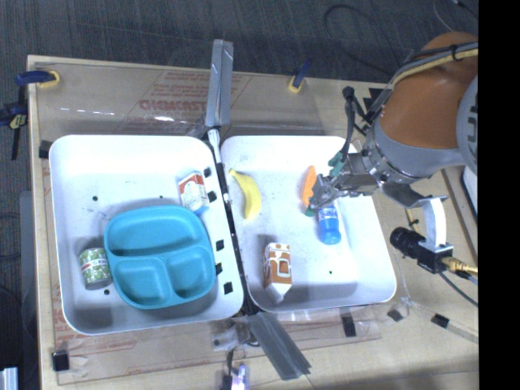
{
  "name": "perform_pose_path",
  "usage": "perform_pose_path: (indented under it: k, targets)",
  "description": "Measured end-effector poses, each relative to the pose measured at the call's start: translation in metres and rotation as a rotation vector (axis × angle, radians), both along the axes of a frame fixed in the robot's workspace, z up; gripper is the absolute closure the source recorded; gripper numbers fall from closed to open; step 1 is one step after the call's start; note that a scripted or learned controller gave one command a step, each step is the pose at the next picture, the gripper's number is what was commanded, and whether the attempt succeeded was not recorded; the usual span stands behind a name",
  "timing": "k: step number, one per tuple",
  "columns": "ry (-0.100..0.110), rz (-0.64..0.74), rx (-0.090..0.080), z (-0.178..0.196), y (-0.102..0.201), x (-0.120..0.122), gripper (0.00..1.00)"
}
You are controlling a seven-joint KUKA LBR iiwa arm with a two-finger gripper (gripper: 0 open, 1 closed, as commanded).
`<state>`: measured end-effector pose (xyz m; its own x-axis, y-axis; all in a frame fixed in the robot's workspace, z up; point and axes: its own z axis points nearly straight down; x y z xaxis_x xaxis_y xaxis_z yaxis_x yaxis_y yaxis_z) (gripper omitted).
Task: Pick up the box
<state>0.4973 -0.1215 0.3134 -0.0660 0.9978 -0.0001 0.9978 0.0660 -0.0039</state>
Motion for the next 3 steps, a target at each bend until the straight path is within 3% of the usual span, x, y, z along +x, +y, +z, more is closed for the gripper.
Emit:
perform_pose_path:
  k: [1, 2, 3]
  targets:
    - [-0.005, -0.205, -0.001, 0.075, 0.007, -0.020, 1.00]
    - [0.001, -0.692, -0.002, 0.028, 0.003, -0.020, 1.00]
    - [0.000, -1.018, -0.003, 0.060, 0.004, -0.018, 1.00]
